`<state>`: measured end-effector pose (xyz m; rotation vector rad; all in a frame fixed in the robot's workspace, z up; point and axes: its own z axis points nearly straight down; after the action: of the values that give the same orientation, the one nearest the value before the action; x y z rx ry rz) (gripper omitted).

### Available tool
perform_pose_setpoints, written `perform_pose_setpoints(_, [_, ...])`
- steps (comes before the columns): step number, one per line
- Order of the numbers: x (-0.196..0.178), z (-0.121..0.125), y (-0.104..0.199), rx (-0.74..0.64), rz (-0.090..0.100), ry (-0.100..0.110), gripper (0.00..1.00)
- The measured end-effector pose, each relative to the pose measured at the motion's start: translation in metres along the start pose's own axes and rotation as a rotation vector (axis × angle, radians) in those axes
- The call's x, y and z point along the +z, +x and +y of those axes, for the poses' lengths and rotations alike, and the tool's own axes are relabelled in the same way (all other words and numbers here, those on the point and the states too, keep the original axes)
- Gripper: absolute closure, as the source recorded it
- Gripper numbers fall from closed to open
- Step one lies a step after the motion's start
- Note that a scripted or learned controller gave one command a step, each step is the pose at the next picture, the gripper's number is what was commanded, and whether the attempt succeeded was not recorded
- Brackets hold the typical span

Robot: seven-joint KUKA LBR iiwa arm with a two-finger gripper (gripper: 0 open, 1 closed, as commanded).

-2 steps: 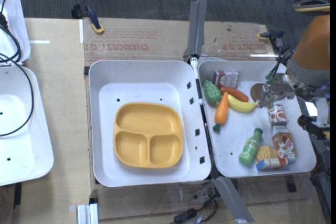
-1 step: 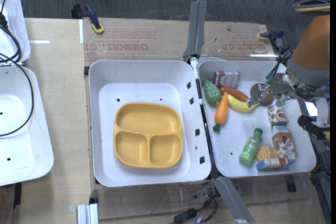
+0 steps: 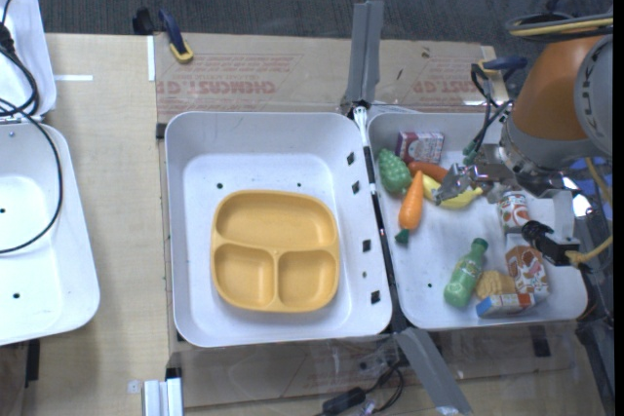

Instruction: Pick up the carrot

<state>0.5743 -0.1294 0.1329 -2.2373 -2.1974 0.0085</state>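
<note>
Yellow plate (image 3: 276, 248): nearest the lens, a smooth matte plastic tray with three rounded hollows, lying flat in the left bin (image 3: 185, 209).
Left bin: shallow white plastic, glossy walls, small dark holes in the floor.
Carrot (image 3: 411, 203): orange tapered toy with a green stub at its lower end, lying at a slant in the right bin (image 3: 429, 302), close to the dividing wall. Likely hard and slick.
Neighbours: knobbly green vegetable (image 3: 393, 171) just above the carrot; a second orange piece (image 3: 427, 170) and a yellow banana (image 3: 458, 197) crowd its upper end.
Gripper (image 3: 456, 185): low over the banana, beside the carrot's top; I cannot tell whether the claw is released or clenched.
Risk: my guess is a close here would catch the banana or the second orange piece instead, or nudge the round carrot away.
Right side: green bottle (image 3: 466, 274), printed can (image 3: 514, 209) and cartons (image 3: 507, 292), well apart from the carrot.
</note>
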Motion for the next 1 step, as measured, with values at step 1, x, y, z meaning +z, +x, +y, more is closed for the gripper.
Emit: perform_pose_setpoints(1, [0.0448, 0.0321, 0.0344, 0.318, -0.001, 0.0, 0.0])
